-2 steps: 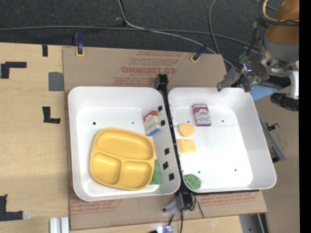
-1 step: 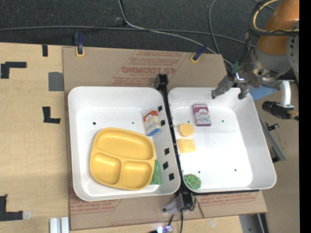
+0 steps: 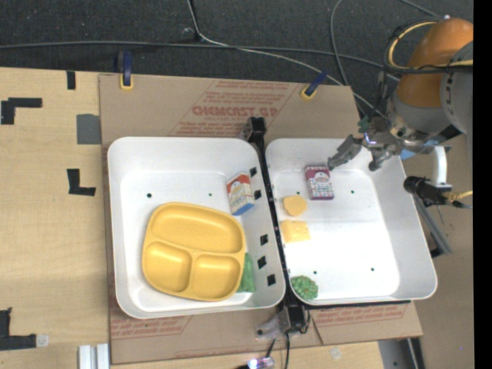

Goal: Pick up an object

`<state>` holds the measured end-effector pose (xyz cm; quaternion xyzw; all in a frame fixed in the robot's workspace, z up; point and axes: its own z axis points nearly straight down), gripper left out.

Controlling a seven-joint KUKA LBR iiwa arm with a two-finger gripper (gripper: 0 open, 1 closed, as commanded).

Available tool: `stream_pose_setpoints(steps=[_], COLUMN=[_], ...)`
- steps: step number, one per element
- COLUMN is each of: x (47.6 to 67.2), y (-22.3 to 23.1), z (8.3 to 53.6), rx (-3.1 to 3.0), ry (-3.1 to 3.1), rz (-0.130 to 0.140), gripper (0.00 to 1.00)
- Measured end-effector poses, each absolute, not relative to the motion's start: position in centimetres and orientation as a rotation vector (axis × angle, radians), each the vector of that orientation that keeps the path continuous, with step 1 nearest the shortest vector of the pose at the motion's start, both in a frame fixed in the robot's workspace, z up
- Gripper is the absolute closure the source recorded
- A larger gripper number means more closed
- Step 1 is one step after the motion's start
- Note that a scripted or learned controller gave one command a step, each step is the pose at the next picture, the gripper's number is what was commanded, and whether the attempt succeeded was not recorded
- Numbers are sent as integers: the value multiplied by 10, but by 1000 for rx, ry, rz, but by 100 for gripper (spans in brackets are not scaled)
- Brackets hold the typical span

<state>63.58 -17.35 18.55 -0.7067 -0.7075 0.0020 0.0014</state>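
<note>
In the right bin [image 3: 407, 229], the nearest thing is a green leafy toy [image 3: 305, 286], which lies just beside the front rim at the left corner. A little further in, near the divider, lies a flat yellow square piece [image 3: 295, 231], and just behind it a smaller round yellow piece [image 3: 294, 205]; the two are very close, and it is hard to see if they touch. Behind them stands a small purple and white box [image 3: 319, 182] with a dark label, apart from the walls. The middle and the right side of this bin are bare white floor, so there is much open room.

In the left bin [image 3: 127, 206], a yellow divided tray [image 3: 194, 250] fills the front part, with a green thing [image 3: 247, 274] squeezed between it and the divider. A small carton [image 3: 241, 194] in white, red and blue is near the divider.

The gripper [image 3: 360, 155] hangs over the far right corner of the right bin, its two fingers spread wide, with nothing between them.
</note>
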Motion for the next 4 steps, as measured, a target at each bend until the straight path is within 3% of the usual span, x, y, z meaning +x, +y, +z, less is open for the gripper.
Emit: stream_pose_setpoints(steps=[1, 2, 3, 4], x=[632, 633, 642, 643], y=[-166, -165, -168, -167], z=[125, 138, 196, 219], rx=[-2217, -2217, -2222, -2221], ry=[-2221, -2225, -2225, -2224], rz=[6, 3, -3, -1], gripper=[0, 100, 100, 100])
